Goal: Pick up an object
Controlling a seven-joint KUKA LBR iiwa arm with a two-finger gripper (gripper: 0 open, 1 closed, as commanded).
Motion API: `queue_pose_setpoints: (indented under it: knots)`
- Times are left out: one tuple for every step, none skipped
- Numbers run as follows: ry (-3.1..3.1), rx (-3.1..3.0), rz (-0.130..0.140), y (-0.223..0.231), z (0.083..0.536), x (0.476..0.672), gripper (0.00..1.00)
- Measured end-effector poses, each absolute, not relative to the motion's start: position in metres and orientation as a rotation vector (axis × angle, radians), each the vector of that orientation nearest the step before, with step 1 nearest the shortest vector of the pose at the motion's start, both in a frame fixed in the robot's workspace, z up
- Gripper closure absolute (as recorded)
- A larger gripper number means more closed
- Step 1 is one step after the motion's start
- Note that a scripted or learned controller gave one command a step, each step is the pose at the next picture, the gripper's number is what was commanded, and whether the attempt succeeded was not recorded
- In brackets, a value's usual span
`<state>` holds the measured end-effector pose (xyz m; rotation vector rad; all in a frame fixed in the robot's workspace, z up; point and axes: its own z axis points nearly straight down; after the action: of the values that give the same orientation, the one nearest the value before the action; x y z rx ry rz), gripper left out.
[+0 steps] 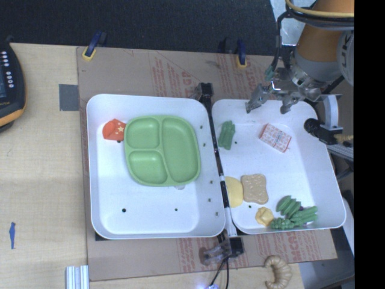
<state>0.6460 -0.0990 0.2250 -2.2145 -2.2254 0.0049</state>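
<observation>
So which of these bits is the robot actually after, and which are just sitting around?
For the job (any could be picked):
hand, open
pink patterned packet
green pickle
toast slice
green bean bundle

Just lying about:
green divided plate
red piece
pendant controller
blue clamps

**A robot test bench in a lab**

You are looking at a lab rig: a cardboard sheet (180, 71) clamped down with blue clips (241, 52), two white bins (150, 221) of toy food, a control pendant (9, 86) at the left, and the arm (322, 29).
</observation>
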Motion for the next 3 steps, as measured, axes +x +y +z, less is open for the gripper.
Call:
queue_pose_setpoints:
  knots:
    - [-2.213, -2.220, 0.017, -0.195, 0.149, 0.597, 0.00]
    - [-2.227, -2.214, 0.007, -0.190, 0.164, 0.601, 1.00]
    - [-2.216, -2.212, 0.011, -0.213, 0.088, 0.532, 1.00]
